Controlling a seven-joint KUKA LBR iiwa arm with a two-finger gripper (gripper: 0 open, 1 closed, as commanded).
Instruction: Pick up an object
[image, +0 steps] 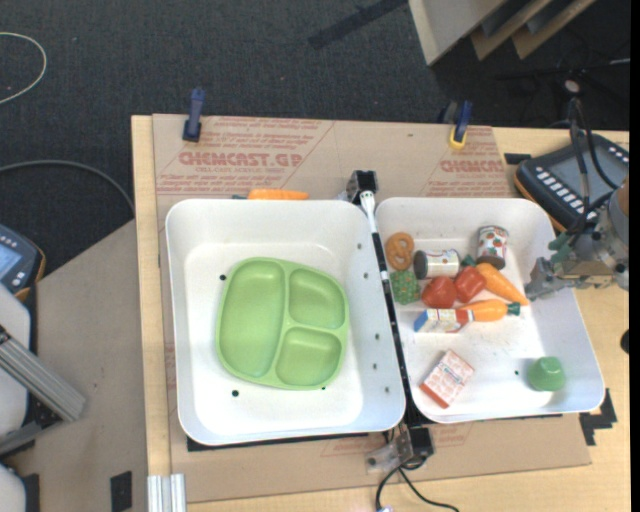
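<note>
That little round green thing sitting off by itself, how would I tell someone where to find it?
Find the right-hand white bin, the one full of toys. Look to its near right corner, away from the pile. The small round green piece lies there alone, touching nothing.

- I see the left bin holding a divided plate at its centre.
- Right bin: pretzel, can, carrot upper middle; box lower centre; cup lower right.
- Gripper at the right bin's right edge.
</note>
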